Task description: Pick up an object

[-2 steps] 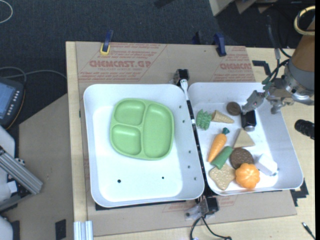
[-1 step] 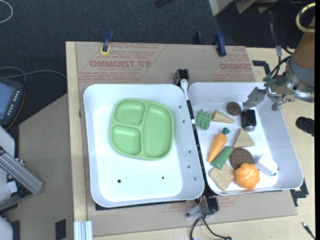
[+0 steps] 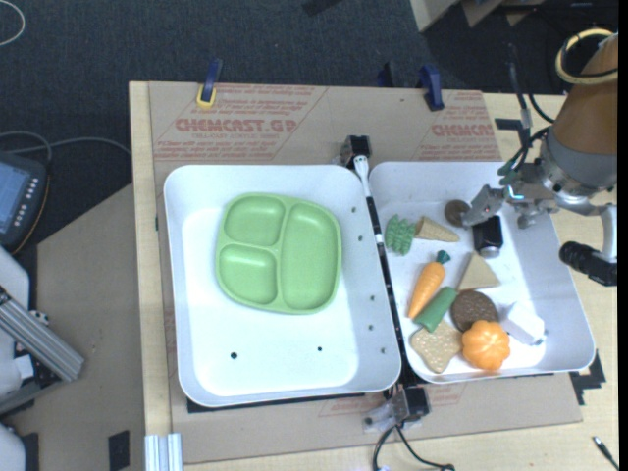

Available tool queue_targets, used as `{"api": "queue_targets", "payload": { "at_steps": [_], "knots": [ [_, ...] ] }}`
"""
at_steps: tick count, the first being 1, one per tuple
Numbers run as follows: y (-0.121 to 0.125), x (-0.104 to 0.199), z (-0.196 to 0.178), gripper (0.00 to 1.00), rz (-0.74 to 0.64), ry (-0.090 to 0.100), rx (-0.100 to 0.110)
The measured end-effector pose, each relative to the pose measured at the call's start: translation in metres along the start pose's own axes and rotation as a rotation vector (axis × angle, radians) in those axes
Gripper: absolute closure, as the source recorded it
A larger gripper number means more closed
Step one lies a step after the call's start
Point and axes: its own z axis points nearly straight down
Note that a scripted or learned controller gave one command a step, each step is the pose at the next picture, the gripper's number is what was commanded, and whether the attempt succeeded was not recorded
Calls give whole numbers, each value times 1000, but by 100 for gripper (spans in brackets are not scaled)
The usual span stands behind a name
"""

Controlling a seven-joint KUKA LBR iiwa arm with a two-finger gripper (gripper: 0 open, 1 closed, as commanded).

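Note:
The right bin (image 3: 559, 292) holds several toy foods. A green leafy piece (image 3: 399, 235), a tan wedge (image 3: 435, 229) and a small brown disc (image 3: 456, 211) lie at its back left. An orange carrot (image 3: 427, 285) leans on a green bar (image 3: 439, 307) in the middle, beside a tan triangle (image 3: 478, 273) and a dark brown cookie (image 3: 474, 308). At the front lie a tan cracker (image 3: 436, 347), an orange fruit (image 3: 486, 345) and a white piece (image 3: 525, 322). My gripper (image 3: 510, 200) hangs over the back right of this bin, just right of the brown disc.
The left bin (image 3: 196, 351) holds a green divided plate (image 3: 280, 253). A raised rim (image 3: 378, 263) separates the two bins. The arm's grey and orange wrist (image 3: 589, 135) stands over the right bin's far right corner.

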Motion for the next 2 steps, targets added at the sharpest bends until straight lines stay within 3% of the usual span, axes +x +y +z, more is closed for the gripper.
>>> {"api": "queue_targets", "payload": {
  "at_steps": [1,2],
  "knots": [
    [-3,-2,64,0,1,1,3],
    [2,-5,77,0,3,-8,-19]
  ]
}}
